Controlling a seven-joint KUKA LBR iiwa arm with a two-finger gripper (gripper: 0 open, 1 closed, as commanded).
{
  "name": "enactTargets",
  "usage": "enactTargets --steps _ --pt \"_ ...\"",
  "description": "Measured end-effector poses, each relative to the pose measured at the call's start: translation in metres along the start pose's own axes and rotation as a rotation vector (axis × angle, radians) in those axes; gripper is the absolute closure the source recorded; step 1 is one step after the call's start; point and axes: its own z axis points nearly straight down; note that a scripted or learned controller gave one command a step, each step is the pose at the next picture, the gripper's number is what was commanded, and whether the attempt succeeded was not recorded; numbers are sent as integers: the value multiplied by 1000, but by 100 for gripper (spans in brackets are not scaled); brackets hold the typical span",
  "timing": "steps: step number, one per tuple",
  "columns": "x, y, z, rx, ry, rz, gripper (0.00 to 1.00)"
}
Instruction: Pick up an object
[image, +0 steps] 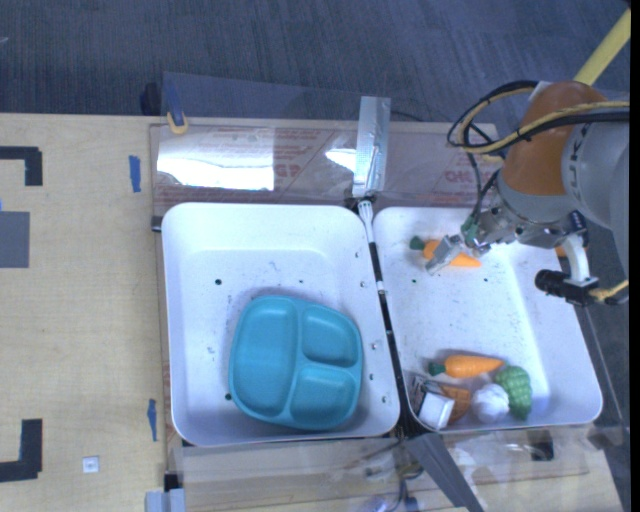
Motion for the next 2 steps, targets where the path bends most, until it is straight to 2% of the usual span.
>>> enactTargets --steps 1,2 --pt "0 1 -11 -3 -2 -2 100" --pt "58 37 -87 -8 -2 188 100"
